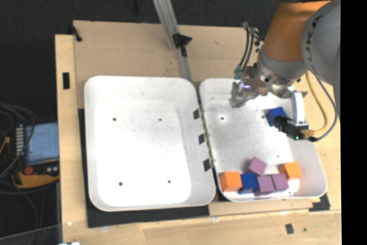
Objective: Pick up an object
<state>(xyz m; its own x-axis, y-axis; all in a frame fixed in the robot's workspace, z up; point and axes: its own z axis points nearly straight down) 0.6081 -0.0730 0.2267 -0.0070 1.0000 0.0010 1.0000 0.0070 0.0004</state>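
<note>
From my remote seat, the right bin (229,123) lies under my claw (239,96), which hovers at its far corner; whether it's open, I cannot tell. Blocks (258,178) sit well toward the near rim, probably slid there; one blue block (275,116) lies just beside.

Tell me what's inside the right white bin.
The right white bin holds two orange blocks, three purple blocks and a blue block at its near end. The arm covers part of another blue block.

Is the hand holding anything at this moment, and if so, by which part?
Cannot be told: the hand sits over bare floor in the right bin, no block visibly in it.
</note>
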